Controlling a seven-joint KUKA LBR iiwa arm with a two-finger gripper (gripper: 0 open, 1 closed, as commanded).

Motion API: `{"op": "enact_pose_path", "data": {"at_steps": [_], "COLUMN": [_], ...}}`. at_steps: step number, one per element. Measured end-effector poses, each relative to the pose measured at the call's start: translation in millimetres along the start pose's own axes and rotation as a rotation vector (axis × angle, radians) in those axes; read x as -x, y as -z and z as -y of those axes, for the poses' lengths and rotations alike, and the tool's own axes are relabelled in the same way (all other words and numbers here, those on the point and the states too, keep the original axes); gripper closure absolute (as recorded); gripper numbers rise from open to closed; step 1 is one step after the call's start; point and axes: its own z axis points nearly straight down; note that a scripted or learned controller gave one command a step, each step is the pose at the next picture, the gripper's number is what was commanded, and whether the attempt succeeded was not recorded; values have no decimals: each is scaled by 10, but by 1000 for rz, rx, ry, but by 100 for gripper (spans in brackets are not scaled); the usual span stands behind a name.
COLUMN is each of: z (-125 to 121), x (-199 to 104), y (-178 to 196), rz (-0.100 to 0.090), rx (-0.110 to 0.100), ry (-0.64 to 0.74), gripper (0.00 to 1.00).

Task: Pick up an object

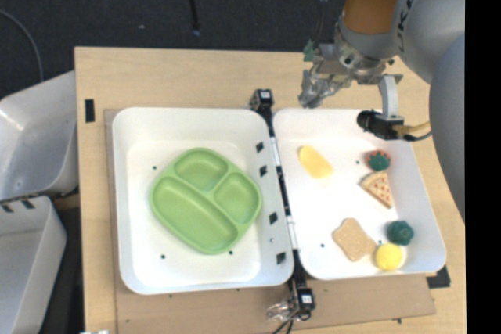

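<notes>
My gripper [311,95] hangs over the far left corner of the right bin [329,129], above its rim, with nothing seen in it. Several toy foods lie in that bin. A yellow piece [315,162] is closest, just below the gripper in the view. A small red and green piece [380,160] and an orange triangular slice [379,188] lie near the right wall. A tan toast slice [353,238], a dark green piece [400,231] and a yellow ball [390,256] sit at the near right.
The left bin [129,145] holds a green divided plate [206,199]. A ridge with black clips [275,184] separates the two bins. The wooden bench [188,74] shows around the bins, and a white object [31,137] stands off to the left.
</notes>
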Motion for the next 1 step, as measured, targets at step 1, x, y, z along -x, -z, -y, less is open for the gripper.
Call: {"op": "enact_pose_path", "data": {"at_steps": [1], "z": [61], "x": [-507], "y": [36], "rz": [0], "rx": [0], "ry": [0], "gripper": [100]}}
